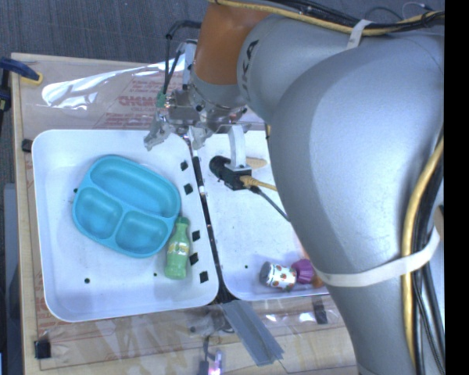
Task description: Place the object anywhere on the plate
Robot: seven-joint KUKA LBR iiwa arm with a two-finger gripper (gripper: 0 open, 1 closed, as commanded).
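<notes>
Claw [174, 135]: positioned over the far end of the divide between the two bins; finger spacing cannot be determined, nothing visible between them. Green bottle [177, 249]: well apart from the claw, in the left bin [55, 287], touching the blue plate [127, 205] at its near right edge.

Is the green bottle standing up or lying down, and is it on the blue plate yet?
Lying down, not on the plate. The green bottle lies on its side on the left bin's floor, against the blue plate's lower right edge.
</notes>
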